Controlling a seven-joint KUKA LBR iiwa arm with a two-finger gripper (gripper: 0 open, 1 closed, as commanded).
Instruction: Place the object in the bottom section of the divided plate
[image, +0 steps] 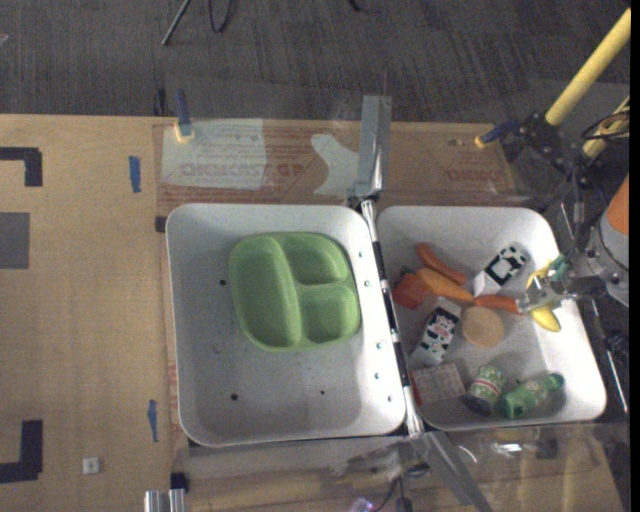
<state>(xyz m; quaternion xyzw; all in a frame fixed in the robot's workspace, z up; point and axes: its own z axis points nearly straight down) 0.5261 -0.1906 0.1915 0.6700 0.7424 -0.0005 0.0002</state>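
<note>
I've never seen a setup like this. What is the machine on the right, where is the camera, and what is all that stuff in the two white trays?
One camera looks down at a slant on a bench with two white bins. The left bin holds a green divided plate. The right bin holds small toys: carrots, two cow-patterned cartons, a tan disc, a green bottle. The robot arm comes in from the right; its claw sits low over the toys, near something yellow. Whether it grips anything is unclear.
</note>
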